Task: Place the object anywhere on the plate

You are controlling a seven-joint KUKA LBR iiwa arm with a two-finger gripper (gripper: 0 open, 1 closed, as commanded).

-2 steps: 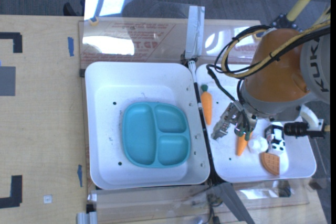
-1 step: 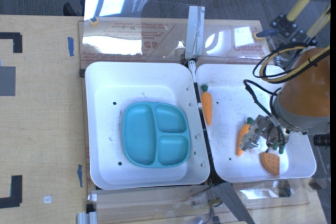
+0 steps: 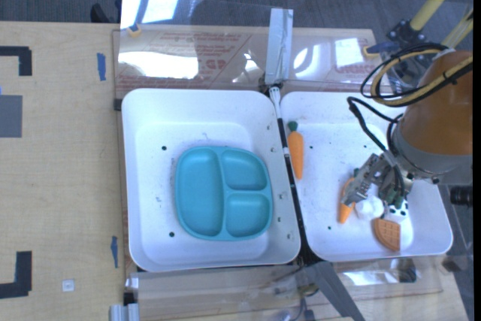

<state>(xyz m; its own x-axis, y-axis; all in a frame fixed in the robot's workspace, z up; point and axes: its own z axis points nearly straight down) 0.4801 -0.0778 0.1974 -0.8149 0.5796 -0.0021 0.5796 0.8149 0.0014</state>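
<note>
My tool [image 3: 373, 190] was low in the right bin [image 3: 428, 237], among a small carrot [image 3: 346, 208], a white piece [image 3: 366, 207] and a waffle-like piece [image 3: 388, 233]. I could not tell its state. The blue plate [image 3: 223, 192] in the left bin [image 3: 143, 162] had nothing on it, so placing was left.

A wooden bench [image 3: 60, 162] is carrying two white bins side by side. The left bin [image 3: 143, 162] and the right bin [image 3: 323, 154] are touching along their inner edges.
</note>
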